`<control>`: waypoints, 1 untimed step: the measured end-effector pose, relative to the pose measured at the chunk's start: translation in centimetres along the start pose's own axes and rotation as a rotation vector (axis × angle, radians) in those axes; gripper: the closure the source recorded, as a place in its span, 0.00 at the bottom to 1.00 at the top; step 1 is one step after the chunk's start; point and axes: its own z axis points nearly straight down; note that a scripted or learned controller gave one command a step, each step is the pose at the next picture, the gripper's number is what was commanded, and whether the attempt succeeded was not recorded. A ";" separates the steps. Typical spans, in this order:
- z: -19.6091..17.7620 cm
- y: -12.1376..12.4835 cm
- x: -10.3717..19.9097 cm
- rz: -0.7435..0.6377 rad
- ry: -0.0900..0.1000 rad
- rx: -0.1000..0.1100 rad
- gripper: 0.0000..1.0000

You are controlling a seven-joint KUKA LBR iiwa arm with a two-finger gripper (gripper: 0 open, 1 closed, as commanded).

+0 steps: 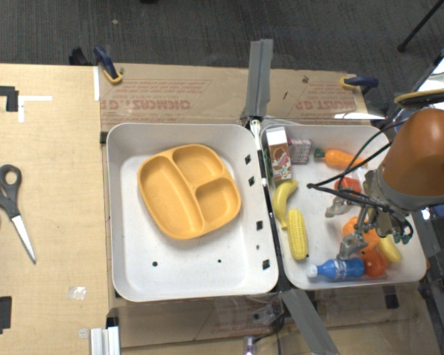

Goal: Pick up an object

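A divided yellow plate (190, 190) lies alone in the left bin (118, 220); toy food crowds the right bin (318, 129), where the hand (355, 237) hangs above an orange piece (370, 261), likely its target. Its grip cannot be told.

The yellow plate (189, 191) looks like smooth plastic (a bit shiny), and the bench (44, 198) looks like pale wood.

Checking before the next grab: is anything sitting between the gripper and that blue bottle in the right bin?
Nothing visible does. The gripper hangs right above the blue bottle at the right bin's near edge; orange pieces crowd beside it.
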 end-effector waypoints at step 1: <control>0.5 -0.8 1.2 0.059 -0.015 0.001 0.00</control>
